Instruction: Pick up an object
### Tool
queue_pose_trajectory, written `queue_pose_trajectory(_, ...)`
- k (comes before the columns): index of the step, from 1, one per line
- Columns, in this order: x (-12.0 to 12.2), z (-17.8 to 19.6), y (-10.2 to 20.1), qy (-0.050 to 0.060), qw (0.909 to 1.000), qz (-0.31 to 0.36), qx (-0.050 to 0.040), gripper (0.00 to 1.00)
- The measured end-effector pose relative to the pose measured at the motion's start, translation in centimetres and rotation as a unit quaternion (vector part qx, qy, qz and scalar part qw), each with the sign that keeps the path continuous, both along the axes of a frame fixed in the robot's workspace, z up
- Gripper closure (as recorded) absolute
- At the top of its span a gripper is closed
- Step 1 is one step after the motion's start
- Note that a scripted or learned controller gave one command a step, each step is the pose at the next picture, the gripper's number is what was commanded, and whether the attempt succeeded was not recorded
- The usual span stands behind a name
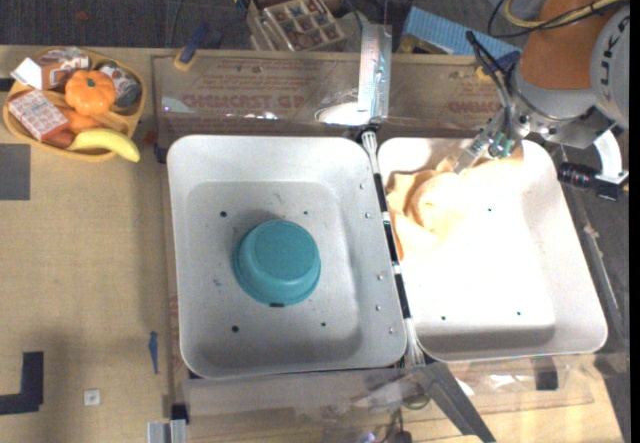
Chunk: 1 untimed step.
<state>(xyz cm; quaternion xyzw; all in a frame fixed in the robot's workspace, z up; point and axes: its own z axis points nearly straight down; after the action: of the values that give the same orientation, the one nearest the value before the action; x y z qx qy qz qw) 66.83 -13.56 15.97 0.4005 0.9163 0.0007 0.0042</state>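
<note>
Two shallow white bins sit side by side across the middle of the frame. In the left bin, a teal bowl lies upside down a little below the bin's centre, apart from every wall. In the right bin, a pale yellow-orange cloth lies crumpled in the upper left part, pressed up against the wall shared with the left bin and stretching up and to the right toward the far rim.

The arm enters at the upper right of the frame, its orange band showing above the grey wrist. The gripper hangs over the upper edge of the right bin, right at the upper right tip of the cloth. It is small and blurred here, so whether the jaws are apart or closed, or have any cloth between them, cannot be told.

At the upper left of the frame, on the bench, a shallow basket holds toy food, among it an orange pumpkin and a yellow banana.
</note>
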Motion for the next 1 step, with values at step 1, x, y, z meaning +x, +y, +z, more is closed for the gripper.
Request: queue_pose_trajectory(1, -1.83, 0.94, 3.22, 0.001, 0.9482, 0.318, -0.001, 1.0)
